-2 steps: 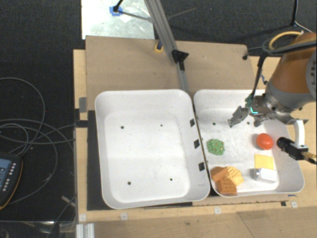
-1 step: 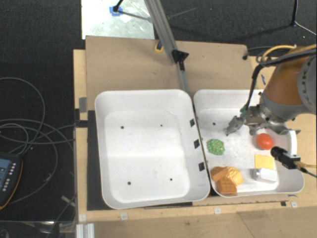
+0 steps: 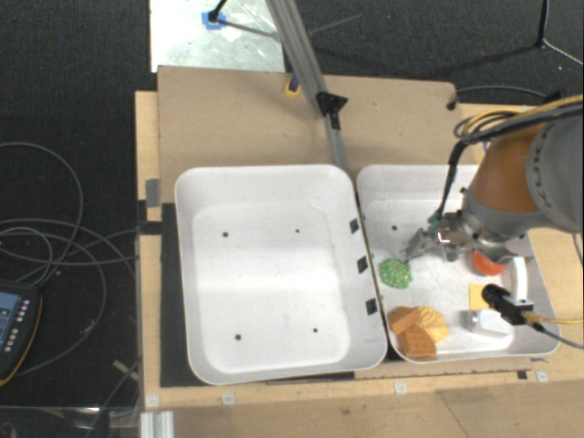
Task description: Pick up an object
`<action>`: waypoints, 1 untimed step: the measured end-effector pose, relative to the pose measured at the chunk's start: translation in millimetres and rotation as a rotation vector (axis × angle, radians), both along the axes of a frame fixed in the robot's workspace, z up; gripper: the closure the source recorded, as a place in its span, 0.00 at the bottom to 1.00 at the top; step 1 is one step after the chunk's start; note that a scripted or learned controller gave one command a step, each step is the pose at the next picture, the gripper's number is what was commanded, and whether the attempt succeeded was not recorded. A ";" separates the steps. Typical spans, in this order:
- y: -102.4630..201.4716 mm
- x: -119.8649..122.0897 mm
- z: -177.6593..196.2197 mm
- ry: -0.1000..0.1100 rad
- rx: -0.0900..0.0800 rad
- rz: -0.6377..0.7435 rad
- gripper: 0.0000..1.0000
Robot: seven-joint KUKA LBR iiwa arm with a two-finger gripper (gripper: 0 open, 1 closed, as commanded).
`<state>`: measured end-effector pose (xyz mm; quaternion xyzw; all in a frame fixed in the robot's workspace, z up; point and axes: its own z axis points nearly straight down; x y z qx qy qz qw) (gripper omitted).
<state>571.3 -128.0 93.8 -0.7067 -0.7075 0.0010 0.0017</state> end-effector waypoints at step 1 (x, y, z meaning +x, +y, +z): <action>-0.6 2.0 14.0 -0.007 -0.001 0.000 1.00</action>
